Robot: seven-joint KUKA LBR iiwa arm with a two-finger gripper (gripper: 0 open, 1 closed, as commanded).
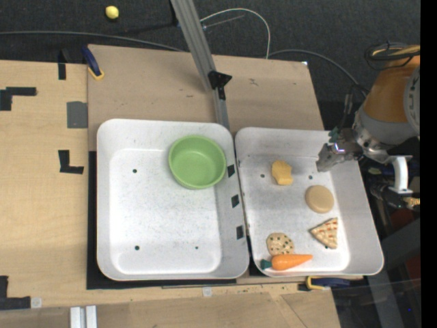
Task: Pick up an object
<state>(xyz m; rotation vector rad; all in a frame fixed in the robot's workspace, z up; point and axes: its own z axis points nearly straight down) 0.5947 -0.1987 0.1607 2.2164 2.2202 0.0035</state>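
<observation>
The right bin [355, 197] holds a yellow chunk [281, 172], a round tan piece [319, 199], a triangular slice [326, 232], a speckled cookie [278, 242] and an orange carrot [291, 261]. A green bowl [197, 161] sits in the left bin [123, 203] near its upper right corner. My gripper [332, 155] hangs over the right bin's upper right part, right of the yellow chunk and above the round tan piece, with nothing seen between its tips.
A slanted metal pole [198, 39] crosses behind the bins. Cables [273, 46] run over the bench at the back. A small yellow ball [112, 11] lies on the dark floor far back left. The arm's body [392, 108] stands to the right.
</observation>
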